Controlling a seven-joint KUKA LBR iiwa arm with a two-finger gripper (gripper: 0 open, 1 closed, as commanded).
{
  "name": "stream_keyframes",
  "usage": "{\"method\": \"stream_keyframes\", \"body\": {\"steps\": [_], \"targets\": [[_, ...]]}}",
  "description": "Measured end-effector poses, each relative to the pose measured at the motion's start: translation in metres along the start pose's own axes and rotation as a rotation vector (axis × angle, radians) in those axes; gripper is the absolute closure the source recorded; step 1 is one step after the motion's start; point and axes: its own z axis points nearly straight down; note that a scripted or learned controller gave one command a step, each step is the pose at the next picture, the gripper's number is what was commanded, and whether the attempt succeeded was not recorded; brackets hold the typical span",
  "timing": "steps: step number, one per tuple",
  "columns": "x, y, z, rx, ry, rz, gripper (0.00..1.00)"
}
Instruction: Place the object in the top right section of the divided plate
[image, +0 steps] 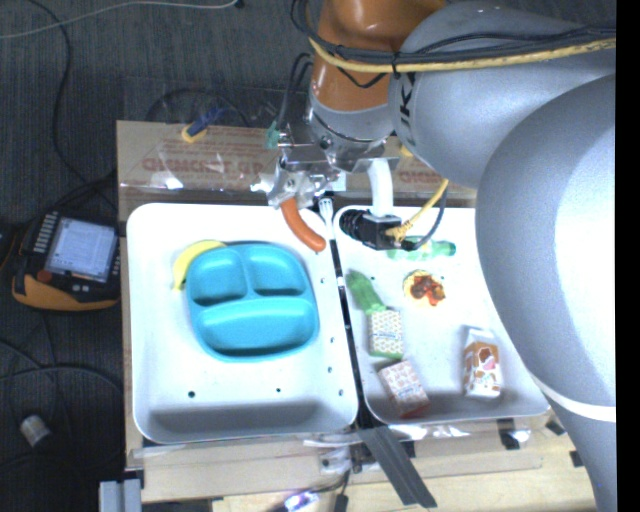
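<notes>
A blue divided plate (252, 300) lies in the left bin, with two small sections at its far side and one large section nearer the front. My gripper (298, 200) hangs over the far right corner of the left bin, above and just right of the plate's far right section. An orange hot dog (303, 228) sticks out below the fingers, slanting down toward the bin divider, and the gripper is shut on its upper end.
A yellow banana (190, 257) peeks out from behind the plate's left rim. The right bin (520, 400) holds a green item (364, 292), a pizza slice toy (426, 287), two small patterned boxes (387, 332) and a carton (481, 368). The arm covers the right side.
</notes>
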Motion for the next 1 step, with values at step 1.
{"method": "stream_keyframes", "body": {"steps": [1], "targets": [[-0.0189,-0.0241,-0.1425,-0.002,-0.004,0.644,1.00]]}}
